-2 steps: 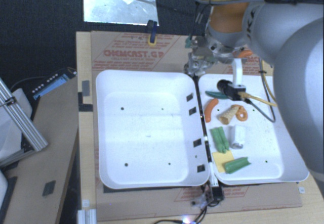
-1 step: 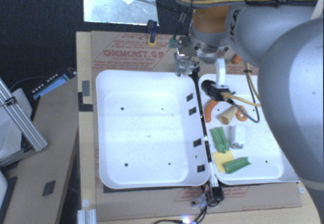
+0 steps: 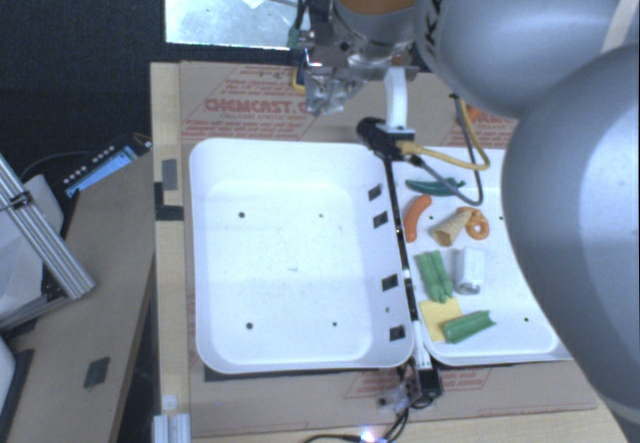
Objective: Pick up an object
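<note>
**End effector high at the far edge, nothing picked yet**

The end effector [image 3: 322, 96] hangs above the surface's far edge, beyond the left bin [image 3: 215, 231], touching nothing. Whether it is apart or together I cannot tell. The objects lie in the right bin [image 3: 535, 336]: an orange pepper [image 3: 417, 213], green pieces [image 3: 434, 274], a yellow block [image 3: 438, 312]. A good pick probably means centring over one isolated item before descending.

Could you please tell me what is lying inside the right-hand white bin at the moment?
Inside the shallow right-hand white bin lie an orange-red sausage-shaped piece, a tan cone, a green ridged strip, a yellow flat piece and a green pod. The grey arm covers the bin's right part.
</note>
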